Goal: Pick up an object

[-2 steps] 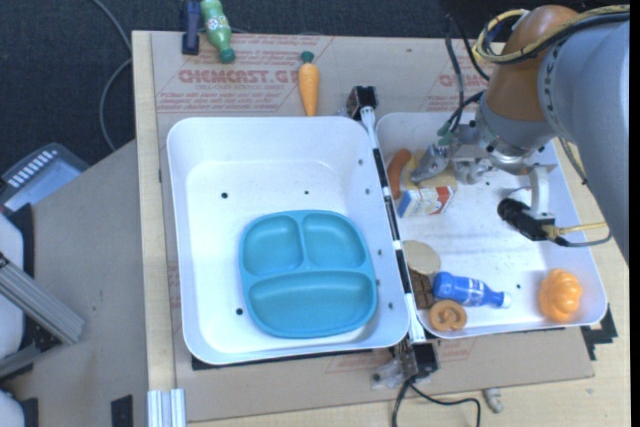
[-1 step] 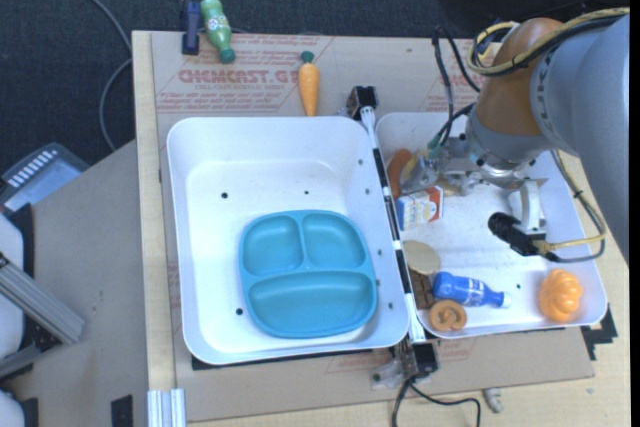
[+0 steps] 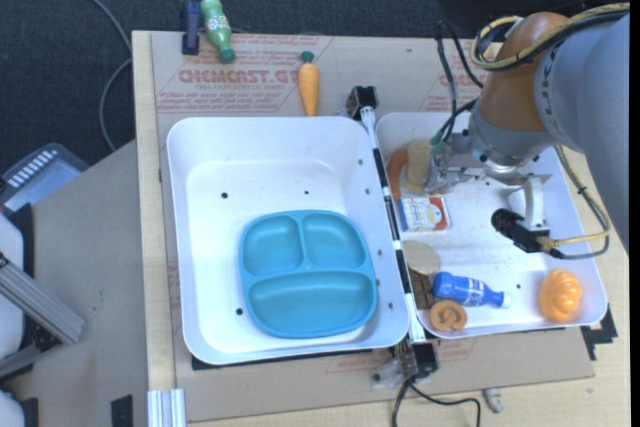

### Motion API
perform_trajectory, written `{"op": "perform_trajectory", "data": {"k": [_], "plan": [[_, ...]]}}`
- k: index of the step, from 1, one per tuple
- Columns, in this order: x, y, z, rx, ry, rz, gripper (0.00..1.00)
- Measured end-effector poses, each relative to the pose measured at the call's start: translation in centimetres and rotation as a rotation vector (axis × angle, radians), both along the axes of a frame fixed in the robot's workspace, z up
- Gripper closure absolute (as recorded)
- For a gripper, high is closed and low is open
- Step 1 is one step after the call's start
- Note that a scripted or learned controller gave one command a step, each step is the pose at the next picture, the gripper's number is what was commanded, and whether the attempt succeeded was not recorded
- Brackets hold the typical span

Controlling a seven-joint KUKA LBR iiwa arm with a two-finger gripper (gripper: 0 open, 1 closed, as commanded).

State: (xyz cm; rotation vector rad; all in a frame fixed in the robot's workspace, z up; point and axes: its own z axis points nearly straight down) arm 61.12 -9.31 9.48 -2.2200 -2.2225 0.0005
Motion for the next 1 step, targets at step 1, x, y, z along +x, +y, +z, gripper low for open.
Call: {"op": "perform_trajectory", "data": {"k": [1], "plan": [[-0.02,0.00,-0.03,0.000,0.001,0.000,0.00]]}}
